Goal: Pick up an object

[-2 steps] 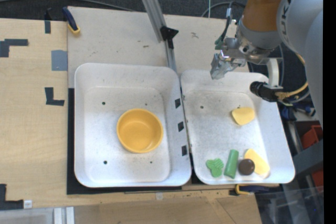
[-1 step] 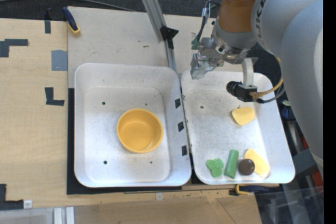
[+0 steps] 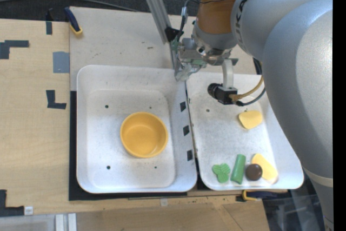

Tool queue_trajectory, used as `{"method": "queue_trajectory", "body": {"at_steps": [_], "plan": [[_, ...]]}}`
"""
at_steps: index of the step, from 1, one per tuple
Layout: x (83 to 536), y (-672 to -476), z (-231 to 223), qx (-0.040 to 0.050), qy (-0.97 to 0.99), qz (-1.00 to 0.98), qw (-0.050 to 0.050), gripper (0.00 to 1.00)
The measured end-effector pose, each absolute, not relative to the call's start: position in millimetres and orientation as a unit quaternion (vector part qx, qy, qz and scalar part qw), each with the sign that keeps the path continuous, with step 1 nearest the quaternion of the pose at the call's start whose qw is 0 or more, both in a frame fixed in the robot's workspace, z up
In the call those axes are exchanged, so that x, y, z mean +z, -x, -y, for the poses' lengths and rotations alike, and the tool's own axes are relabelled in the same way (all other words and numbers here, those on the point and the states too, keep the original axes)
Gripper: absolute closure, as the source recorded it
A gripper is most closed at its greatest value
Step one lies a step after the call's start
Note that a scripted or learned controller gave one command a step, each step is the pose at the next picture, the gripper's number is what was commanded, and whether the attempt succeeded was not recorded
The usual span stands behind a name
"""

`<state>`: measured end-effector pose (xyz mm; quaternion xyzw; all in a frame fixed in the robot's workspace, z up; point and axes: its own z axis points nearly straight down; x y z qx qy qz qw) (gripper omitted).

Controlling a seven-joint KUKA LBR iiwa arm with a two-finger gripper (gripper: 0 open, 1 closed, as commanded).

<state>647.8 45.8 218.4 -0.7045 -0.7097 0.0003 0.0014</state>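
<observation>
Near edge of right bin (image 3: 281,173): green leaf-shaped piece (image 3: 220,172), green cylinder (image 3: 238,168), brown ball (image 3: 253,171), yellow piece (image 3: 266,166) clustered together. Further in, yellow wedge (image 3: 250,119). Left bin (image 3: 92,81) holds a yellow bowl (image 3: 144,134). Arm (image 3: 281,24) reaches in from right, wrist bent down; claw (image 3: 183,72) at the bins' far dividing rim, apparently nothing held; opening cannot be told.
</observation>
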Motion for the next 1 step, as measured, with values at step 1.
{"method": "queue_trajectory", "body": {"at_steps": [1], "plan": [[225.5, -661.3, -100.0, -0.0007, 0.705, 0.71, 0.001, 1.0]]}}
